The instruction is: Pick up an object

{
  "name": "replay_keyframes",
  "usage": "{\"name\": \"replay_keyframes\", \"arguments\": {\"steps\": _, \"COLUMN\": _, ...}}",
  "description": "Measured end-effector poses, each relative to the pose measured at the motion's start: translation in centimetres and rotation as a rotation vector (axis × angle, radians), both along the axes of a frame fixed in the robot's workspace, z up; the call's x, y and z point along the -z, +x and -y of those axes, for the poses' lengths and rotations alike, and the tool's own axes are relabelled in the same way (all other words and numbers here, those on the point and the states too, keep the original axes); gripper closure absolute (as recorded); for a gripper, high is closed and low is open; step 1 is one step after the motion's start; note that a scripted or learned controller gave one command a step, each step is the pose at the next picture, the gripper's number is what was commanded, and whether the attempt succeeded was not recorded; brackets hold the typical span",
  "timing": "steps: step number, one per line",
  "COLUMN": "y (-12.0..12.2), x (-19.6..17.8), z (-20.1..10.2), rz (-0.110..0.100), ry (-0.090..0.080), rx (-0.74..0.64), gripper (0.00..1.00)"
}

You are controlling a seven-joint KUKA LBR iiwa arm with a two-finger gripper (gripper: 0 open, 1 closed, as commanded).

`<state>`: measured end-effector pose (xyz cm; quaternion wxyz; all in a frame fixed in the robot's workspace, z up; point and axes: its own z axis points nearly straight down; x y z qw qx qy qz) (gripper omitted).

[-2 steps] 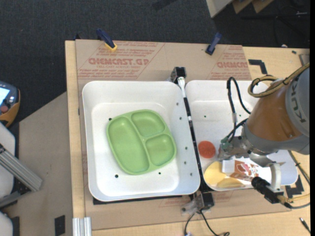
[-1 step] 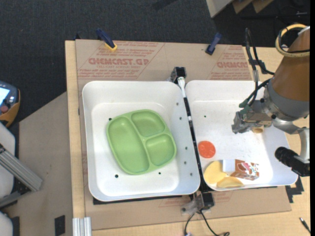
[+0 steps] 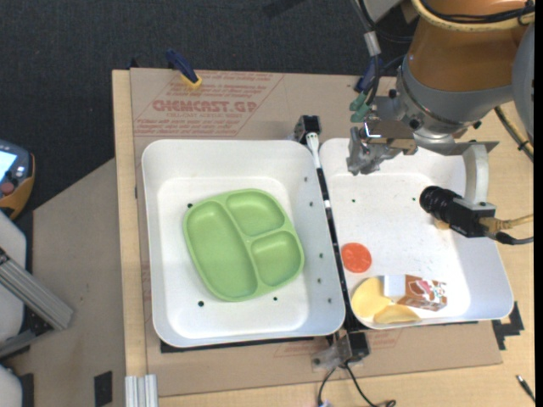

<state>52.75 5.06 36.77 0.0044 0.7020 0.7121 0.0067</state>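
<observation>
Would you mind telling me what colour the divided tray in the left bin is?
Light green; the divided tray shows clearly in the camera view.

Green three-compartment plate (image 3: 243,244) lying flat in the middle of the left bin (image 3: 161,193), small orange disc (image 3: 355,257) in the right bin (image 3: 488,270) near the divider, yellow piece (image 3: 377,305) and brown-white packet (image 3: 422,292) at its front edge

A brown cardboard sheet (image 3: 212,100) printed with red lettering covers the worktop, held at twelve o'clock by a blue-and-yellow clamp (image 3: 183,69). Dark grey carpet (image 3: 76,32) spreads beyond it toward ten o'clock. An aluminium rail (image 3: 34,291) lies at eight o'clock. The light is even.
</observation>
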Motion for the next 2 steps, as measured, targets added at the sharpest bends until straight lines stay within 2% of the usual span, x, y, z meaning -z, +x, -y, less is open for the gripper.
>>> {"name": "replay_keyframes", "arguments": {"steps": 1, "y": 7.5, "x": -14.0, "z": 0.0, "rz": 0.006, "ry": -0.004, "rx": 0.011, "gripper": 1.0}}
{"name": "replay_keyframes", "arguments": {"steps": 2, "y": 6.5, "x": -17.1, "z": 5.5, "rz": -0.007, "ry": -0.005, "rx": 0.02, "gripper": 1.0}}
